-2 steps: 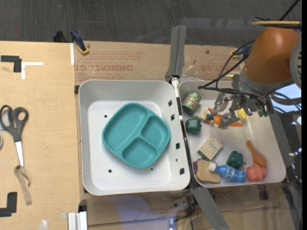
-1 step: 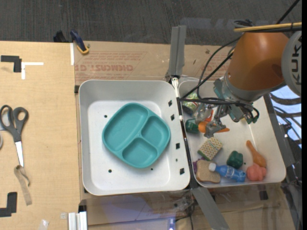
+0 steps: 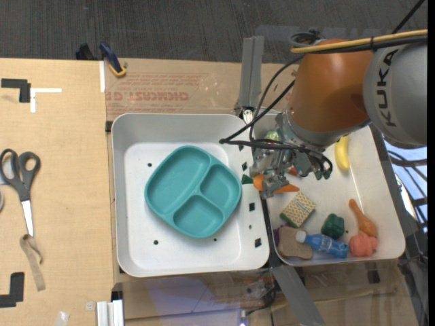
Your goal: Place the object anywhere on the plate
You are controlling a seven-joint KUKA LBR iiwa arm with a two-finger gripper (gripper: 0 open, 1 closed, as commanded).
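The teal divided plate [image 3: 194, 191] lies in the left white bin [image 3: 129, 250] with nothing on it. My gripper [image 3: 272, 177] hangs over the left edge of the right bin [image 3: 387, 209], just right of the wall between the two bins. A small orange object [image 3: 289, 189] pokes out on both sides of the gripper's tip. The wrist and cables hide whether it is held or merely lying underneath.
The right bin holds a yellow banana [image 3: 342, 153], a patterned block [image 3: 299, 209], a dark green piece [image 3: 333, 225], an orange toy [image 3: 359, 216], a peach-coloured ball [image 3: 362, 244], a blue bottle [image 3: 325, 244] and a tan piece [image 3: 293, 244]. Scissors [image 3: 20, 175] lie on the bench at the left.
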